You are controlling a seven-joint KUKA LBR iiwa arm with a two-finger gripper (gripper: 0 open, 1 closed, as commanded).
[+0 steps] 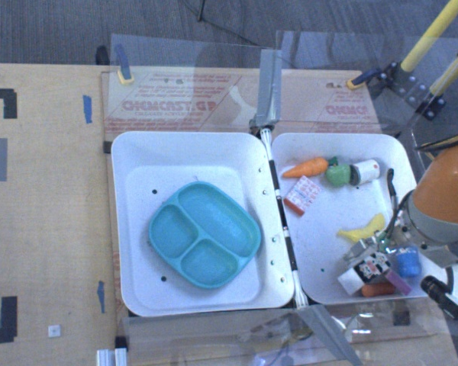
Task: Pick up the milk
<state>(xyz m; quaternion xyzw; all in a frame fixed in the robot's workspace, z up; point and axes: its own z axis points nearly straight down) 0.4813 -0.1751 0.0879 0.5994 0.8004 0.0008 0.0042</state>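
Note:
The milk, a small white carton with dark print, lies near the front right corner of the right bin. My gripper reaches in from the right under the orange band and hangs right over the carton's upper right edge. The arm hides part of the carton and what lies behind it. I cannot make out whether the carton sits between the gripper's parts or just below them.
Close around the carton are a yellow banana, a blue piece, a red piece and a purple one. At the bin's back lie a carrot, a green item, a white cylinder and a red-white packet. A teal divided plate sits in the left bin.

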